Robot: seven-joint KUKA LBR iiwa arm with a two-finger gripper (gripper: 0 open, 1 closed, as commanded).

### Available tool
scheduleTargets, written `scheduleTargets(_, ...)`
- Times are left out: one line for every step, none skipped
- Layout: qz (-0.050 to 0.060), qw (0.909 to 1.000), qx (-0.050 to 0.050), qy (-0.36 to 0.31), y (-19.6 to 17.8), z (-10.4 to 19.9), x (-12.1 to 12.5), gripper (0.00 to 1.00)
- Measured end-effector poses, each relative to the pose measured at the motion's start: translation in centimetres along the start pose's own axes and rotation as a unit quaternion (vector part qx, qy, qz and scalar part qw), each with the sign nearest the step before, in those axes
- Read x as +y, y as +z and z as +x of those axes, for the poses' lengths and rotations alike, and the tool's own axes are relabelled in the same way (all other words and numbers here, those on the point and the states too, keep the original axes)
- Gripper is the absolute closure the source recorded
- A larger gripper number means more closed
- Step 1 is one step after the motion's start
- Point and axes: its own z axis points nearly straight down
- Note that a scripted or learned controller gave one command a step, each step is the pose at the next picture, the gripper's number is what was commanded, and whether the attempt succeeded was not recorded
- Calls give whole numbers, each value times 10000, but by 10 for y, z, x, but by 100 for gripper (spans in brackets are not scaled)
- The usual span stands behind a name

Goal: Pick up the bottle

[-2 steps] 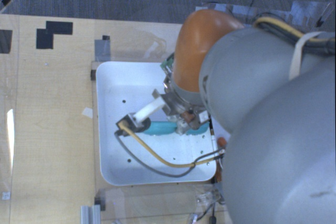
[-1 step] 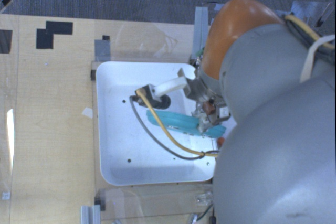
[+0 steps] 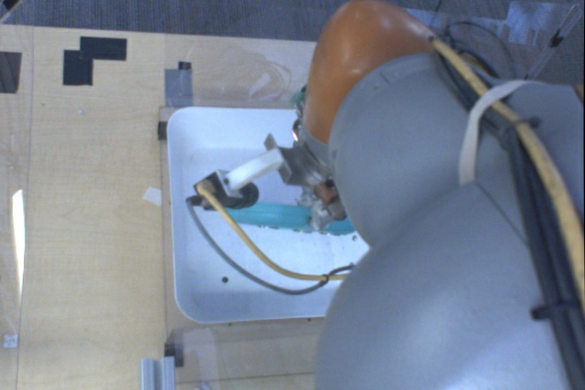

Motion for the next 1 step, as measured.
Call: scheduleTargets(3,10000,-17,3,-8,0,1,100)
